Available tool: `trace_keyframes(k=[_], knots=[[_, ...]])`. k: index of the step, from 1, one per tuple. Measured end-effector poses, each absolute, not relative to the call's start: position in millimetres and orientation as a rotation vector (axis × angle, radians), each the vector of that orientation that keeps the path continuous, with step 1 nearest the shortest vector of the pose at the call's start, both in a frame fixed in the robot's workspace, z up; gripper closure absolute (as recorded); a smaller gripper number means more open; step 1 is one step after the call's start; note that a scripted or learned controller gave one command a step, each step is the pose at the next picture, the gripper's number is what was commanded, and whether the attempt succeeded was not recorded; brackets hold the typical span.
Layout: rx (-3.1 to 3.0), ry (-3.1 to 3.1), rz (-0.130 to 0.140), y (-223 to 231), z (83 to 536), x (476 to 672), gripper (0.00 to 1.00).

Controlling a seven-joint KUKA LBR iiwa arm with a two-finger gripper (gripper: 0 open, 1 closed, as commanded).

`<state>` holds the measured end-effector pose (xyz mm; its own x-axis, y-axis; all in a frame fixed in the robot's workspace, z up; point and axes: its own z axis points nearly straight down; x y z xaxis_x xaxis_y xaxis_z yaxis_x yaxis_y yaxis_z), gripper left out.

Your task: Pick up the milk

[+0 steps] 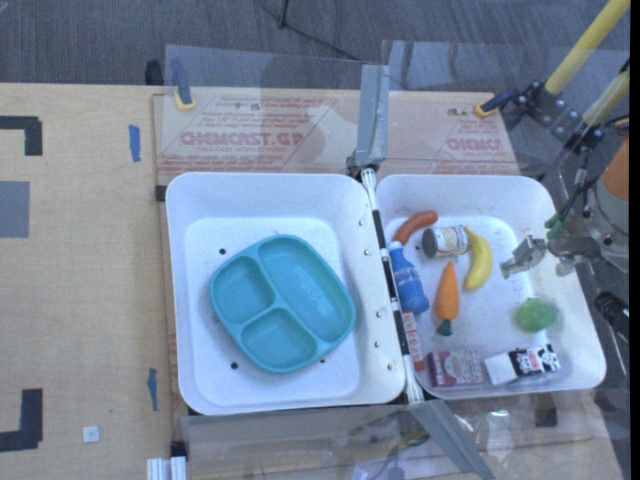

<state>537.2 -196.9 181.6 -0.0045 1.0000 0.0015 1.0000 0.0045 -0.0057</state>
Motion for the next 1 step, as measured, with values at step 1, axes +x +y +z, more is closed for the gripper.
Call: trace_keyframes(k=[1], knots=[[-2.369,-2.062,0.005,-169.7,152.2,640.4,0.00]])
